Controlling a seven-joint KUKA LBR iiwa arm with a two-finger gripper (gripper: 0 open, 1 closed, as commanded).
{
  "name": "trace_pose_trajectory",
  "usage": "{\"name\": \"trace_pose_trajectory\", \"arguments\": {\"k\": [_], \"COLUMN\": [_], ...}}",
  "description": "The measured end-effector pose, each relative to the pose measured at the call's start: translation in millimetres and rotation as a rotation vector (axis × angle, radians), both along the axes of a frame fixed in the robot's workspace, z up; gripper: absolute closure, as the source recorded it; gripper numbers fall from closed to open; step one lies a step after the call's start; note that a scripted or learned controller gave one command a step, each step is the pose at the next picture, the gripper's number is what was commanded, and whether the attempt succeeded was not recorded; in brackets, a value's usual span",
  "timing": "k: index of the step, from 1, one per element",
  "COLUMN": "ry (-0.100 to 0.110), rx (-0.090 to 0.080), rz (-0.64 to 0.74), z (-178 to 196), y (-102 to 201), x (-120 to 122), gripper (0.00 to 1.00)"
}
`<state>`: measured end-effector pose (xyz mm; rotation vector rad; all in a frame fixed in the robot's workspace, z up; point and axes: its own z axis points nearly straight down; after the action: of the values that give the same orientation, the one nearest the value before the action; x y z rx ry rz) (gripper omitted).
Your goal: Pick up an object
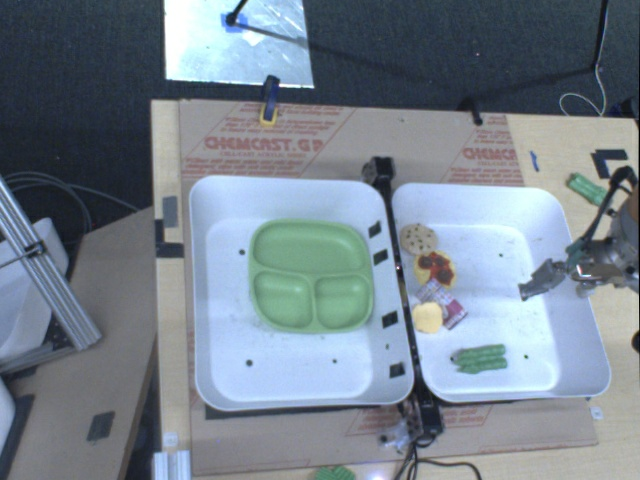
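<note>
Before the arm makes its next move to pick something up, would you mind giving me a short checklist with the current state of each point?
1. Objects available in the right bin: ok; cookie, red piece, yellow piece and green beans lie there.
2. Claw over the right bin: ok, near its right side.
3. Claw already holding something: not ok, nothing seen in it.
4. Claw above a target: not ok; it sits apart from the objects, which lie further left.
5. Green beans free of neighbours: ok, they lie alone.
6. Claw opening: cannot tell.
</note>
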<state>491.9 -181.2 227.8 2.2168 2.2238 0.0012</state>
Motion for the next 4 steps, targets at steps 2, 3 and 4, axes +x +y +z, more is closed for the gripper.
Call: {"name": "trace_pose_trajectory", "arguments": {"k": [2,3,4], "ry": [0.002,0.000,-0.006], "rx": [0.003,0.001,-0.002], "rz": [0.005,-0.002,0.002], "z": [-63.3,-117.9,-80.7], "y": [65.5,65.5,52.1], "x": [33.5,47.9,81.9], "gripper": [0.00,0.00,0.00]}}
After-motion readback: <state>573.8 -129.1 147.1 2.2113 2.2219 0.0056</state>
